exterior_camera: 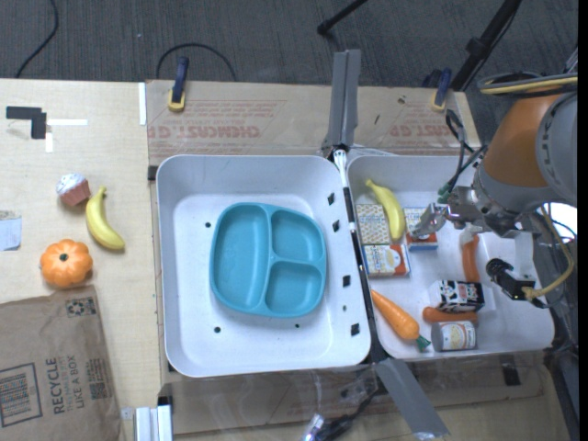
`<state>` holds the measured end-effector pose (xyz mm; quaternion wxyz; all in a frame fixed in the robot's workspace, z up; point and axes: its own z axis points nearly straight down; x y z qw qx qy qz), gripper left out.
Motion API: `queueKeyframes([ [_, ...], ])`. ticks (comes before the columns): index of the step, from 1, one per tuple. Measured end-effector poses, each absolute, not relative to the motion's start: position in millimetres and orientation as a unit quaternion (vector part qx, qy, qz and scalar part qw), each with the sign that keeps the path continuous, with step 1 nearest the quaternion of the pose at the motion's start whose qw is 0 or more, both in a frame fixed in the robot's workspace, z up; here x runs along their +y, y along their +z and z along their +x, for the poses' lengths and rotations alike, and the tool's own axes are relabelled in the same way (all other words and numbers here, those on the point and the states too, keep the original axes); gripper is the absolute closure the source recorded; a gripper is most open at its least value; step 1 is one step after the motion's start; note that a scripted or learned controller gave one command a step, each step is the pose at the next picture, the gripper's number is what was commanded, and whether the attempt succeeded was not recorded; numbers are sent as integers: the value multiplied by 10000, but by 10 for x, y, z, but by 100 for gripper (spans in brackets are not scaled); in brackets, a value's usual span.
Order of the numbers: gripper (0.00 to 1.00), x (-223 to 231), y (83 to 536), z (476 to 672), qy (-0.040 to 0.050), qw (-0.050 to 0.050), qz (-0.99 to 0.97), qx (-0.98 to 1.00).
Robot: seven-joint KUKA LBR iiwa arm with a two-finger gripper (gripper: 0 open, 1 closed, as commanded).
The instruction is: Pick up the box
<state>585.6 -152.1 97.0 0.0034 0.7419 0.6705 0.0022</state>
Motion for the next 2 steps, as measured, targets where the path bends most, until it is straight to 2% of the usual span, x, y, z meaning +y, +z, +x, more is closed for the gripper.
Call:
queueKeyframes([
  [1,0,-1350,971,6083,22,43,7473,6645],
  [2,100,-1346,1077,6095,35,52,7465,6654],
])
